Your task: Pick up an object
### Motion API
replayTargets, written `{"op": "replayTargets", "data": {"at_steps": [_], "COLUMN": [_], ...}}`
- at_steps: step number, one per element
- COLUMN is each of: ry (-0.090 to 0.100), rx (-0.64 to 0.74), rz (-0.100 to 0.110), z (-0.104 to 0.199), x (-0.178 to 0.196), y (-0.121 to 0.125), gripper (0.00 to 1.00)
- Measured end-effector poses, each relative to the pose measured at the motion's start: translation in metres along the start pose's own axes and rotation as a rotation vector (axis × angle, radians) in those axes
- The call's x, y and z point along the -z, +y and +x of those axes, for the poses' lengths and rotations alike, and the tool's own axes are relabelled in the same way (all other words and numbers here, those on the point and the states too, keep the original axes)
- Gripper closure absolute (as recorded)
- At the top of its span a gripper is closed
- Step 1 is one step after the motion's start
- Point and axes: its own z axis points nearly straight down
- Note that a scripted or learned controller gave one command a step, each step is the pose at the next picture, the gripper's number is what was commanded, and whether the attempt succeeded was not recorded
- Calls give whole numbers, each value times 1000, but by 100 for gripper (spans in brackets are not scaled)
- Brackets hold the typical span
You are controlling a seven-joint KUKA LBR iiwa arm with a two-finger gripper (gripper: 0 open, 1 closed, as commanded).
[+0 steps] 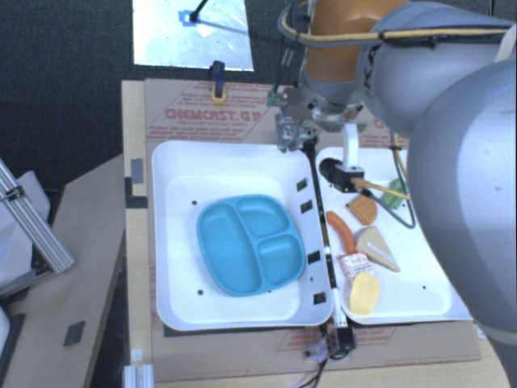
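Claw (pixel 292 133) poised above far end of divider between bins; grip state: cannot tell. Candidate items — sausage (pixel 341 229), cracker (pixel 363 209), cheese wedge (pixel 377 247) — clustered in right bin (pixel 420 297), loose for picking. Blue tray (pixel 250 243) lies in left bin (pixel 174 217).

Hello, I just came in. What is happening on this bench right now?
A grey robot arm reaches in from the right, and its pincer hangs above the far edge of the left bin, near the divider. That bin has a blue compartment tray. The right bin contains toy foods: a hot dog, a cookie and a yellow piece. Nothing is seen in the pincer.
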Motion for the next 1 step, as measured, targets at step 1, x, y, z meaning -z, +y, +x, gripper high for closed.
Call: {"op": "replayTargets", "data": {"at_steps": [1], "ry": [-1], "rx": [-3], "rz": [1], "z": [-3], "x": [0], "y": [0], "gripper": [0]}}
